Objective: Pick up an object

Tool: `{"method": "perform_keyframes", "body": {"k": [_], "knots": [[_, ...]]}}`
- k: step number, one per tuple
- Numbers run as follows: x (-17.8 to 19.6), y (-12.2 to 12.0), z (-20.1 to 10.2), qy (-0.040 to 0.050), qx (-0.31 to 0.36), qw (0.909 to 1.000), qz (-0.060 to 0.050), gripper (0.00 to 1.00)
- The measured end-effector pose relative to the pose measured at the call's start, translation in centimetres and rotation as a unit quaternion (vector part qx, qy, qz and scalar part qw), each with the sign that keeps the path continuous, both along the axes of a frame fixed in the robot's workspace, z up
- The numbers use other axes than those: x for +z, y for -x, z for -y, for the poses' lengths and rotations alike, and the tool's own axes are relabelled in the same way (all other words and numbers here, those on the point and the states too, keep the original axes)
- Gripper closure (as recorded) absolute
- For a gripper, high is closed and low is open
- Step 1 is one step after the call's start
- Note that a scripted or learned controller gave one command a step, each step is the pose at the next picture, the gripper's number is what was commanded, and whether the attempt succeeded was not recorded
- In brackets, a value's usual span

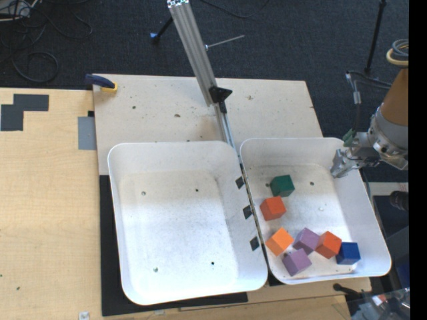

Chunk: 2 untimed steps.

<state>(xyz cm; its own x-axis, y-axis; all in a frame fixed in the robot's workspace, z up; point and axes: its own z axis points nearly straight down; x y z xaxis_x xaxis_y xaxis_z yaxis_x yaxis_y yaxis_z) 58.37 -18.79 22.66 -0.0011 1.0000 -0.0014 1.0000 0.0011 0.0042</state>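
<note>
Lying nearest the bottom edge of the frame, in the lower right, six small blocks sit in the right bin [373, 212]. A blue cube [348, 252] rests in the bin's lower right corner, touching a red-orange cube [328, 243] on its left. Next come two purple blocks [301, 249], one just above the other and both turned at a slant, then an orange cube [279, 241] near the bin's left wall. Higher in the frame a red cube [272, 208] stands apart, and a dark green cube [282, 185] sits just above it. All the blocks look roughly cubic, so none shows a clear long axis; most sit rotated against the bin's walls.

The left bin [133, 159] fills the lower middle of the frame, its floor speckled.

Farther up on the right, the gripper [341, 164] hangs over the right bin's upper right rim, well apart from every block. Its tip is small and blurred, and I cannot tell how the jaws stand. The arm [393, 115] is cut off at the right.

A slanted aluminium rail [197, 52] rises from the bench toward the top centre.
</note>
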Motion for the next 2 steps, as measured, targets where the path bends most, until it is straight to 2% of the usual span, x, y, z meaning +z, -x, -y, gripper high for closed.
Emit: {"method": "perform_keyframes", "body": {"k": [1, 2], "knots": [[5.3, -0.1, 0.1, 0.0, 0.0, 1.0, 0.0, 1.0], [4.0, 0.6, -4.3, -0.0019, 0.001, 1.0, -0.004, 1.0]]}}
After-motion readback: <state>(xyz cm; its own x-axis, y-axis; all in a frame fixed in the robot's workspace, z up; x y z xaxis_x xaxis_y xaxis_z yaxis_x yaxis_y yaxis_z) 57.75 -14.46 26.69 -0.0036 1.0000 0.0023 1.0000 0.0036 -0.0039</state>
